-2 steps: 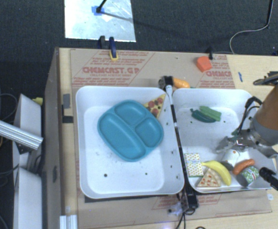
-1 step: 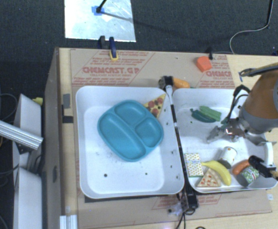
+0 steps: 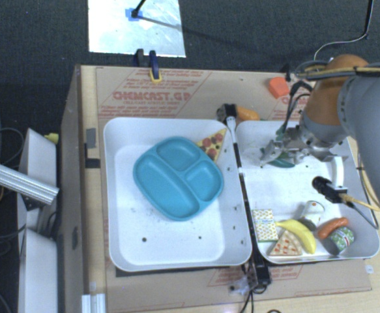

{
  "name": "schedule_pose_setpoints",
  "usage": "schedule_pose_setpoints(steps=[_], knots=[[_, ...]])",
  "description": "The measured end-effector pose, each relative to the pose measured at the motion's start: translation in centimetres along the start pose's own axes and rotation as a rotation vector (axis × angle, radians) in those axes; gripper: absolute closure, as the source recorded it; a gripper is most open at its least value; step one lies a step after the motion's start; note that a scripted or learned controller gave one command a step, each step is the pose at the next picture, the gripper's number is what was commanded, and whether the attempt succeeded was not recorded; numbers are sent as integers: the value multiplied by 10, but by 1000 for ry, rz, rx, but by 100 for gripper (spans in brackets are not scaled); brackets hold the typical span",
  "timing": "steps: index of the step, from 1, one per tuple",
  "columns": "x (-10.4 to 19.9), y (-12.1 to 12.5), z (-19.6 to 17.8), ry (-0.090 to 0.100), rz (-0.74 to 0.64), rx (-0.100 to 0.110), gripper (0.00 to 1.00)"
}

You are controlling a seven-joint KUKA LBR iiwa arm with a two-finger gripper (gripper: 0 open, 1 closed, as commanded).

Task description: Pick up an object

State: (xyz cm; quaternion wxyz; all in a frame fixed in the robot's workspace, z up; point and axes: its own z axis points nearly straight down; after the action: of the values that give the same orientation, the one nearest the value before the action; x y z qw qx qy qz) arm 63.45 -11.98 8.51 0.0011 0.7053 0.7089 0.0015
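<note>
Cardboard with red print (image 3: 152,95) covers the bench under our two white bins, dark carpet-like floor sits behind it with a shiny foil sheet (image 3: 136,18) lying there, and a metal bar (image 3: 19,180) pokes in at the left. Our left bin (image 3: 121,240) has the blue divided plate (image 3: 178,177) and a pizza slice toy (image 3: 213,143), while our right bin (image 3: 261,188) has the banana (image 3: 298,233), sausage (image 3: 332,227) and other bits near its front. The gripper (image 3: 279,150) is down at the back of the right bin over something teal (image 3: 285,162), and we can't tell how it's set or if it's got anything.
</note>
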Motion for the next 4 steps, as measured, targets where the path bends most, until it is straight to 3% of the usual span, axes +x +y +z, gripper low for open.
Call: schedule_pose_setpoints(steps=[1,4], knots=[[17,31,2,0,6,16,0],[26,31,2,-2,5,18,0]])
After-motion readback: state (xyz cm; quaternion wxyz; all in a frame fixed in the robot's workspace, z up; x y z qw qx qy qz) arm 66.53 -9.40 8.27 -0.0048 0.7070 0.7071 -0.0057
